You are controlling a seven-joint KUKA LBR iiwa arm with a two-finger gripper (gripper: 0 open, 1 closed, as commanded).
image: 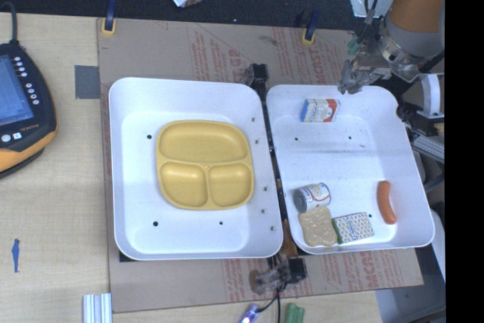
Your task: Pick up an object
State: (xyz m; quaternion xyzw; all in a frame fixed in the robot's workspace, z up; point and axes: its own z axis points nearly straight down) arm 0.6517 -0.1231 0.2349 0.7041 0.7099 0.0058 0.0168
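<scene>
Gripper (352,84): hovering over right bin's (408,163) far rim, finger state indiscernible; small carton (319,110) lying just beside, nearer left.

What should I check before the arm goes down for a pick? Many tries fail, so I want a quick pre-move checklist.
1. Gripper carries nothing: ok, nothing seen under it.
2. Gripper is over a target: not ok, it sits at the right bin's far rim; the small carton lies nearby, to its left in the view.
3. Finger opening: cannot tell.
4. Carton stands apart from other items: ok.
5. Can, cracker and green packet have room around them: not ok, they lie clustered.
6. Sausage has room: ok on its inner side, but it lies close to the bin's right wall.
</scene>
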